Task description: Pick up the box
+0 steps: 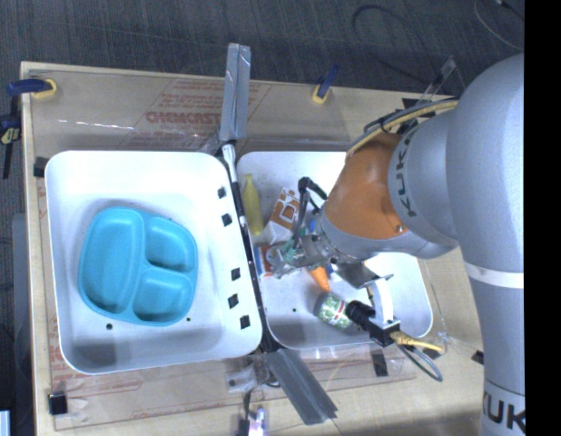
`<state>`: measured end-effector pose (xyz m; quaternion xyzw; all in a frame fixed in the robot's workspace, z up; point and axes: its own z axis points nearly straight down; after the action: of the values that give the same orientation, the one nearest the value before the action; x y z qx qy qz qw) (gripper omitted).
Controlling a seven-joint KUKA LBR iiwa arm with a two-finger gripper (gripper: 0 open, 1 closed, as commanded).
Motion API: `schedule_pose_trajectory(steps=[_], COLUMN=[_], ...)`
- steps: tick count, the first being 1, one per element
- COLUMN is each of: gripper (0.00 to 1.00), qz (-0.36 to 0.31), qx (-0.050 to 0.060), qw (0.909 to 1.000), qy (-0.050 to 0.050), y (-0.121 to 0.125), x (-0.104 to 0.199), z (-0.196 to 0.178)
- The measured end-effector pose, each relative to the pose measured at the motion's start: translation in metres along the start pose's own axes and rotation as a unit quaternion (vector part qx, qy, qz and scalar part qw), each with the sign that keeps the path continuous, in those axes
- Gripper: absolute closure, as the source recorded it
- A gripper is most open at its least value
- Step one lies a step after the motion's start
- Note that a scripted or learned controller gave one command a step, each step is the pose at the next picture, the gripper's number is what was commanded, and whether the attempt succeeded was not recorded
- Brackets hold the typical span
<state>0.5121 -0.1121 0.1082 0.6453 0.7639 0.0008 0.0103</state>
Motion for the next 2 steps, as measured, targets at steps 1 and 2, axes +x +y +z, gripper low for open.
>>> schedule_pose_trajectory(steps=[1, 2], gripper=[1.00, 1.00], qz=[-0.008, -0.010], qx=[0.009, 0.009], qw=[0.9999, 0.9999], qy=[0.008, 0.008], y=[-0.0023, -0.0014], x=[0.0968, 0.0966], z=[-0.0847, -0.0939])
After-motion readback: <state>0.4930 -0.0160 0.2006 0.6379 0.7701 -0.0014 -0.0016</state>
